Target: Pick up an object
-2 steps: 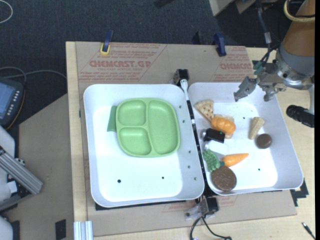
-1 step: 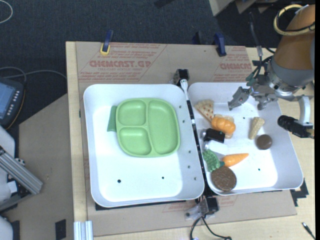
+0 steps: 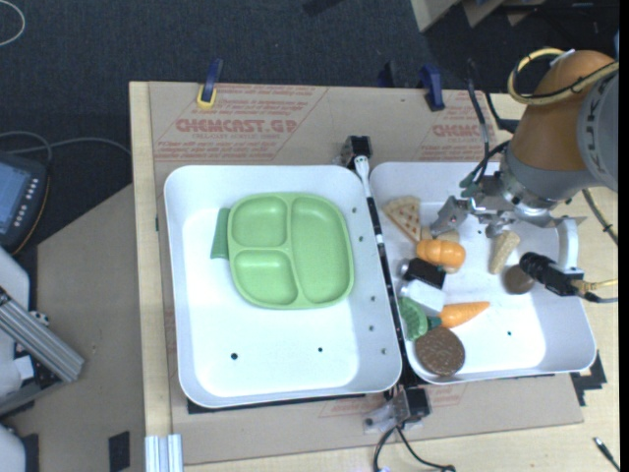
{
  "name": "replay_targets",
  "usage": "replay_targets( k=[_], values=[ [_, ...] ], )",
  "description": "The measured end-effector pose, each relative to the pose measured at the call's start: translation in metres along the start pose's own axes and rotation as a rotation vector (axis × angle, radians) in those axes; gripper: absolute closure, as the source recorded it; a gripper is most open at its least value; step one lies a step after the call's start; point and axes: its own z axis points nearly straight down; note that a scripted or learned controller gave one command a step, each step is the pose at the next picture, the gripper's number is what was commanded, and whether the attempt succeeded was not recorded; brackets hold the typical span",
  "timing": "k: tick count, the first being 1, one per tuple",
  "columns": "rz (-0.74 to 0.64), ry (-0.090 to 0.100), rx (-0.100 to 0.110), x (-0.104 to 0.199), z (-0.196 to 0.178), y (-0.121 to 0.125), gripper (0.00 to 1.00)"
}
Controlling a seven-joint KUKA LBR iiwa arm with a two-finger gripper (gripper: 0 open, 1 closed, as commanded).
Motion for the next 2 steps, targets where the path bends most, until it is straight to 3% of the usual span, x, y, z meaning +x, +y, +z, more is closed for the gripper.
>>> replay_targets(
  k=[1, 2],
  values=[
    [-0.001, -0.001, -0.002, 0.001, 0.052, 0.0, 0.0],
    [0.001, -0.002, -0.006, 0.0, 0.039, 0.001, 1.0]
  ],
)
